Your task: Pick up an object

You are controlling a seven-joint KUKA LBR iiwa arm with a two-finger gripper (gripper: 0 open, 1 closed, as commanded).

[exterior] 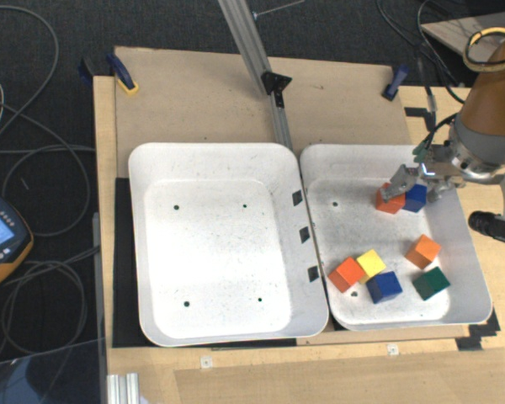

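Note:
My gripper (418, 185) hangs over the back of the right bin (353, 175), its fingers spread apart and open. Just below and between the fingertips sits a blue cube (416, 199). A red cube (388, 201) touches it on the left, under the left finger (401, 178). Nothing is held. Nearer the front of the same bin lie an orange cube (422, 251), a green cube (430, 283), a yellow cube (370, 263), a second blue cube (384, 286) and an orange-red cube (348, 273).
The left bin (151, 175) stands beside the right one, with black clips (304, 234) along the shared wall. A metal camera post (252, 49) rises from the back of the bench. Cables and a handheld pendant (0, 234) lie on the floor at left.

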